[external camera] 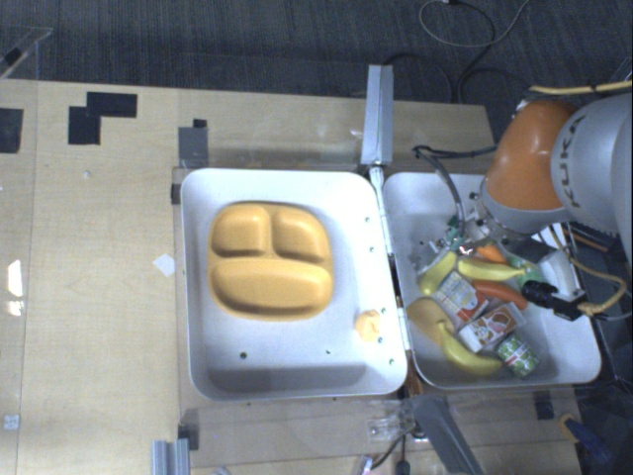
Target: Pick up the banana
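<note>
A yellow banana (457, 346) lies curved along the near side of the right bin (410, 206), its brownish end pointing left. A second, greener banana-like piece (439, 269) lies just above it, partly under a small carton (457, 292). My gripper (467, 234) hangs over the middle of the right bin, below the orange band (529, 166) of the arm, just above and right of the greener piece. The arm's bulk and cables hide most of the gripper.
An orange carrot (495, 293), a red-and-white packet (487, 327) and a green can (518, 356) crowd the right bin around the bananas. The left bin (198, 295) holds a yellow three-part tray (270, 260) and a small yellow lump (368, 326). A metal divider (377, 117) stands between the bins.
</note>
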{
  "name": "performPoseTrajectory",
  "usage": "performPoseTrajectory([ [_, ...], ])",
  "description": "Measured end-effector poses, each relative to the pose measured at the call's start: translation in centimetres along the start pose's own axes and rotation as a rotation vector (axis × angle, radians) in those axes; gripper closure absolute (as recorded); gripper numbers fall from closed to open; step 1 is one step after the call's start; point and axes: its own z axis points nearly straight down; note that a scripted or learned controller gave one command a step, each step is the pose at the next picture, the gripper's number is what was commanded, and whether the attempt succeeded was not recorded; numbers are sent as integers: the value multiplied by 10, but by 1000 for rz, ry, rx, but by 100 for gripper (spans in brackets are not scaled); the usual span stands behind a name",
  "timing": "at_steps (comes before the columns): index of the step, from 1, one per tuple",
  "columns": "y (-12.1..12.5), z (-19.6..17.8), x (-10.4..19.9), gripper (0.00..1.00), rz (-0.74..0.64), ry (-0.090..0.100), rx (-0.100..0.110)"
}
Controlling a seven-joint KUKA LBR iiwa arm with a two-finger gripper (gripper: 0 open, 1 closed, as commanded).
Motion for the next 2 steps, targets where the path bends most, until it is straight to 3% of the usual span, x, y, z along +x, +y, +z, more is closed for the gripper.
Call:
performPoseTrajectory([
  [1,2,-12,-1,100,0,-3,-6],
  [2,75,-132,47,100,71,0,-1],
])
